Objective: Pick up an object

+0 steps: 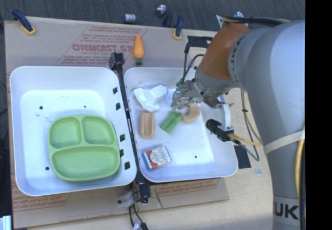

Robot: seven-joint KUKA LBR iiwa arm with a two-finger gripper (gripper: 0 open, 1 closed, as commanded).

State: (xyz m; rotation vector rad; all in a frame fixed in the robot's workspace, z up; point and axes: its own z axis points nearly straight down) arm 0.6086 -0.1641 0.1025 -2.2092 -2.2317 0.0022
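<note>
Carton (156, 157) lower centre of frame, one, red and blue, lying in right bin (224, 164). Higher up: one hot-dog bun (147, 124), one green piece (170, 122), one tan round piece (192, 114), one white crumpled item (149, 96). End effector (182, 100) low over green and tan pieces; cannot tell its opening or any hold. Pick judged not yet done. Left bin (21, 81): one green divided plate (84, 147). Top centre, on desk (52, 42): one orange carrot (138, 47).

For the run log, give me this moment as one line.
gripper over right bin | near green piece | grasp unclear | tray in left bin
</note>
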